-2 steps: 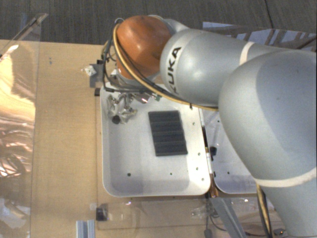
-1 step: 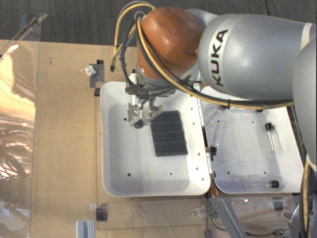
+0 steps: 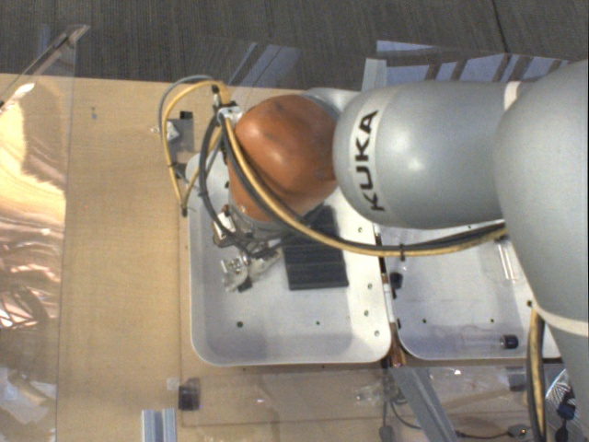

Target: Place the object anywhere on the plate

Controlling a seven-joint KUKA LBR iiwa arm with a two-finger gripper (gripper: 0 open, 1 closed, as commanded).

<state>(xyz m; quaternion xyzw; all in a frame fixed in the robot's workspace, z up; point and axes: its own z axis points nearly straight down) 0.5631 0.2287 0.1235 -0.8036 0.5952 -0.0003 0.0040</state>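
Note:
My gripper (image 3: 239, 270) hangs low over the left half of the left white bin (image 3: 276, 339), below the orange band of the arm (image 3: 281, 155). Just to its right a dark, ribbed rectangular slab (image 3: 316, 258) lies flat on the bin floor, its upper edge hidden under the arm. I can make out nothing held at the gripper's tip; the view is too small and cluttered by cables there.
The big grey arm (image 3: 433, 155) covers the back of both bins. The right bin (image 3: 460, 325) holds a thin clear item with a dark end (image 3: 505, 342) near its front edge. A small dark block (image 3: 189, 394) sits on the bench in front of the left bin.

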